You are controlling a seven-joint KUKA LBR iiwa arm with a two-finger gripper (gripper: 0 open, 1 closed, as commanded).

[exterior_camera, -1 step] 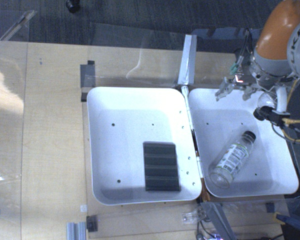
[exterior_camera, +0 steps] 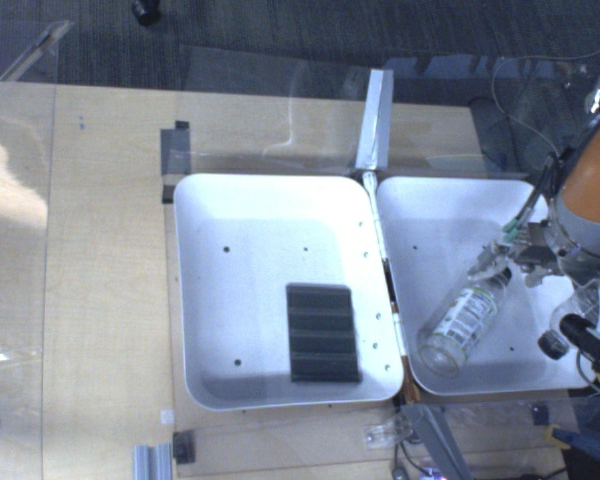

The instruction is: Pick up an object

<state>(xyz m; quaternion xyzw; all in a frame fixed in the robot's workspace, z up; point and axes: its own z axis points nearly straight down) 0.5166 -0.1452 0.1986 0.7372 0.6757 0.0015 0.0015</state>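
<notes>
A clear plastic bottle [exterior_camera: 460,320] with a printed label lies on its side in the right bin [exterior_camera: 420,218], slanting from the bin's front edge up to the right. My gripper [exterior_camera: 504,256] hangs at the bottle's upper, narrow end, at or just above it; whether it touches the bottle is unclear. The arm's orange band [exterior_camera: 592,188] sits above it at the right edge. A black ribbed block [exterior_camera: 322,333] lies flat in the left bin [exterior_camera: 240,218], toward its front right.
A metal divider post [exterior_camera: 374,128] rises behind the seam between the two bins. Cables and black fittings [exterior_camera: 580,333] hang off the wrist over the right bin's right side. A clear panel covers the bench at left.
</notes>
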